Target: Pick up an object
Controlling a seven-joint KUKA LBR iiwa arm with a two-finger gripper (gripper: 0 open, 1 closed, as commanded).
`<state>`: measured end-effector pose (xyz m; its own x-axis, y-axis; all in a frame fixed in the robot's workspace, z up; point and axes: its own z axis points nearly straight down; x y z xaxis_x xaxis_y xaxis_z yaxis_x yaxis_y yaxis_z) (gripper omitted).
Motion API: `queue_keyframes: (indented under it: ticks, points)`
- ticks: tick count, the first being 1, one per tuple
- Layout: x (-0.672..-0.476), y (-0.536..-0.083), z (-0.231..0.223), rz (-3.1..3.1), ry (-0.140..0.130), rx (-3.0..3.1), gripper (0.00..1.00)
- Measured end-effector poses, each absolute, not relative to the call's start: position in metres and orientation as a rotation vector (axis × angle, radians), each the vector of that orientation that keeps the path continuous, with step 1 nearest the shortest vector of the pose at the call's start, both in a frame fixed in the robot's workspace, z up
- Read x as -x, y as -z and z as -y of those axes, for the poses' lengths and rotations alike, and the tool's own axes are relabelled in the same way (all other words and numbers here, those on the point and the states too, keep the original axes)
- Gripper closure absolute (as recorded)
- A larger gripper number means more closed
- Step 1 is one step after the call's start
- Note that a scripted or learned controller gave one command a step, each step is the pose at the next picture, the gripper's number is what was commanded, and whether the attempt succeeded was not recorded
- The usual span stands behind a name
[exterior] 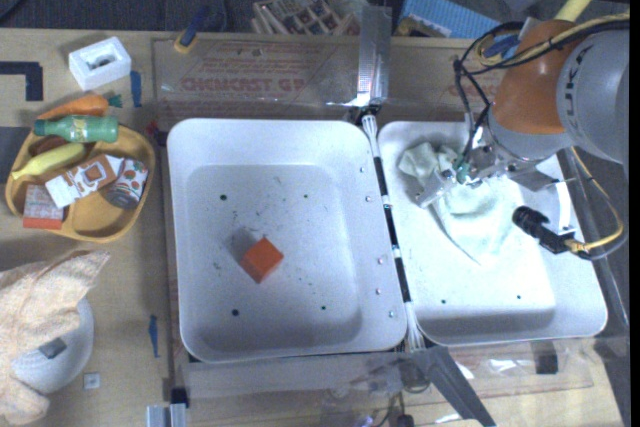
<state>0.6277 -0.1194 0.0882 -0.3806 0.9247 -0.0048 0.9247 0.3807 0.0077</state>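
- The jaws (462, 173) hung low in the right bin (520, 310), right over a pale cloth (480, 220). It was too small to tell if they were apart or together.
- An orange block (263, 259) sat far off to their side, in the left bin (200, 165).

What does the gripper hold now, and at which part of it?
It cannot be told. The gripper is down on the pale cloth in the right bin, at the cloth's upper edge, but no grasp shows.
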Motion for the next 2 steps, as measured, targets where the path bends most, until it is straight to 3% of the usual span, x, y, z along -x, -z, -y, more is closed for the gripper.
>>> queue_keyframes:
  ticks: [1,2]
  points:
    - [-0.629,-0.1,0.121,-2.595,-0.01,-1.744,1.0]
    - [-0.627,-0.185,0.047,-2.498,-0.001,-1.902,1.0]
